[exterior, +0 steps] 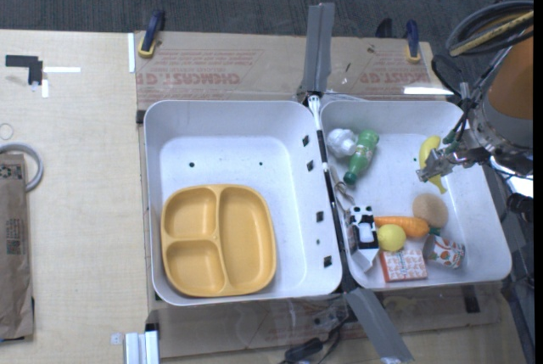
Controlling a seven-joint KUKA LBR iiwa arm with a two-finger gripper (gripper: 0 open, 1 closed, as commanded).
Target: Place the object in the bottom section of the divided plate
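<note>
A yellow divided plate point(219, 240) lies in the left bin point(229, 120), toward its front left. It has two small sections on its left side and one long section on its right, with nothing in any of them. My gripper point(435, 166) hangs over the right bin point(475, 269) near its right wall. It is directly above the lower end of a yellow banana point(428, 148). Part of the banana is hidden by the gripper body. I see nothing lifted off the bin floor.
The right bin also holds a green bottle point(361, 154), a grey-white lump point(341, 141), a brown ball point(430, 209), a carrot point(409, 226), a lemon point(391, 237), a red box point(402, 266), a small carton point(445, 252) and a black-and-white item point(363, 226). Cables loop at the upper right.
</note>
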